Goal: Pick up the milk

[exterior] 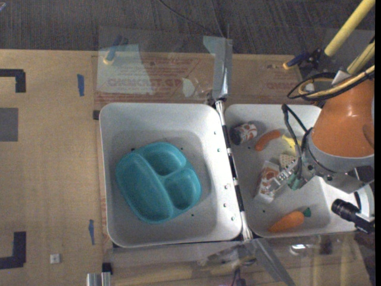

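Camera view shows the right bin (257, 219) with several small things inside, and the arm (342, 127) coming over it from the right. The pincer (290, 174) is low in this bin, just beside the milk (268, 183), maybe touching its right edge. I cannot tell if the pincer is spread or pressed together, because the wrist covers this part and the picture is not sharp there. I do not see the milk between any parts of the pincer, so I judge it is not held at this moment.

The milk is a small carton, white with red and orange print, lying near the middle of the right bin, a little tilted. It seems to lie on its side, but I cannot be sure.

To do this step well, I think the pincer should come over the middle of the carton, not over its edge, and close across the narrow side. The carton is light and can slide on the smooth floor of the bin, so a slow descent is better. An orange carrot (289, 221) lies near below, and other small toys (269, 137) lie above; the pincer should not push these.

The teal plate (158, 180) rests in the left bin (119, 118), well apart.
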You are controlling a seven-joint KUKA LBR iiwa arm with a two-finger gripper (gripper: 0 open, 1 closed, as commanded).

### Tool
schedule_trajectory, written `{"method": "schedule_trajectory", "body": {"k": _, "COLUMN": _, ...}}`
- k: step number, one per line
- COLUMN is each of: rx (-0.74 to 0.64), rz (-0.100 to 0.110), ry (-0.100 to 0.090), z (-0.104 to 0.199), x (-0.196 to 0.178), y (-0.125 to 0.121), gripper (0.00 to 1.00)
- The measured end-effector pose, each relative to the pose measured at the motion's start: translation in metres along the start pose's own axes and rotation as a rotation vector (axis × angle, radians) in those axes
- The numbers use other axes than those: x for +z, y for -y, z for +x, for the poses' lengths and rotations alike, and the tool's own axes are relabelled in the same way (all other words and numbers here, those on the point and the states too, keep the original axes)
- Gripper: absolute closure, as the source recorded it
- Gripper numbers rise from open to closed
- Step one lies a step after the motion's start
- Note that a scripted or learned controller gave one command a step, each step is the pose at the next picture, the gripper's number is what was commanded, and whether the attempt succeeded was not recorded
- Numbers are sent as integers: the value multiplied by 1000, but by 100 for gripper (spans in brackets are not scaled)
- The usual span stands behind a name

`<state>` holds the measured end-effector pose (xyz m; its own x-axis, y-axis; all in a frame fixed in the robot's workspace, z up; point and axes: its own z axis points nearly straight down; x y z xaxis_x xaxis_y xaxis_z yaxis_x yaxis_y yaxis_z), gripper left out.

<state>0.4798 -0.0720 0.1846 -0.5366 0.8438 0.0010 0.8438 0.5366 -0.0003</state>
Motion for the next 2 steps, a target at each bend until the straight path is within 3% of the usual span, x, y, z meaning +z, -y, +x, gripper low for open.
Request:
{"method": "schedule_trajectory", "body": {"k": 1, "rx": 2, "rz": 0, "ry": 0, "z": -1, "x": 0, "y": 1, "gripper": 0}}
{"method": "schedule_trajectory", "body": {"k": 2, "rx": 218, "rz": -3, "ry": 4, "z": -49, "x": 53, "y": -33, "gripper": 0}}
